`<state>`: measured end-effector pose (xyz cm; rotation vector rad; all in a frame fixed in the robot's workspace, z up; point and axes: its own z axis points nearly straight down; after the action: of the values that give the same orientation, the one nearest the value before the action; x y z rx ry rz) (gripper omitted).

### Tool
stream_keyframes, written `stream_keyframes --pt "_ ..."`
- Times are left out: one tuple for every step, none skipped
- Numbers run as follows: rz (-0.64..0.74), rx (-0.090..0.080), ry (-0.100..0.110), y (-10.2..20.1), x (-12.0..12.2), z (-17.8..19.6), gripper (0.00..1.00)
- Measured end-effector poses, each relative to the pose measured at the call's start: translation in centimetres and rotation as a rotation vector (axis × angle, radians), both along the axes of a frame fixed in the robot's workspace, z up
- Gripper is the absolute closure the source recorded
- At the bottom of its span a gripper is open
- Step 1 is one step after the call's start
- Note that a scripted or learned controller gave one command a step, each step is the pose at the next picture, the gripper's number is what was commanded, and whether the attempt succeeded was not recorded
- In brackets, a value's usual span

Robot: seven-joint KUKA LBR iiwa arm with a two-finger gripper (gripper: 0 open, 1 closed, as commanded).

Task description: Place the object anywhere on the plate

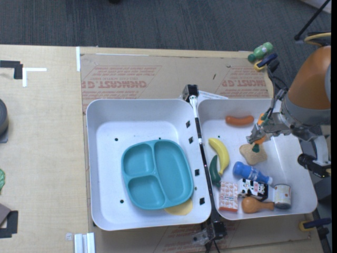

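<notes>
The gripper [256, 141] hung low over the right bin [295, 207], its tip just above or touching a tan, bread-like piece [251, 154] that lay on the bin floor. How far apart it stood could not be told from this slant, and nothing showed clearly caught in it. The arm [310, 88] came in from the right, its orange band above the wrist.

Around the tan piece lay the other toys: an orange sausage [239, 120] near the back wall, a yellow banana [220, 153] beside a green pepper [214, 171] along the divider, a blue bottle [250, 172] just in front of the tan piece, a small red-and-white box [228, 195], a black-and-white toy [254, 187], an orange drumstick shape [255, 205] and a small can [282, 195] near the front.

The teal plate [157, 174], split into three sections, sat in the left bin [105, 141] with nothing on it; a yellow piece [179, 210] peeked out from under its front edge.
</notes>
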<state>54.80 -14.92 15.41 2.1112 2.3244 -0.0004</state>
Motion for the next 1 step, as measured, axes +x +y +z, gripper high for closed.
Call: stream_keyframes --pt "-0.200 -0.002 0.001 12.24 -0.46 12.46 1.00"
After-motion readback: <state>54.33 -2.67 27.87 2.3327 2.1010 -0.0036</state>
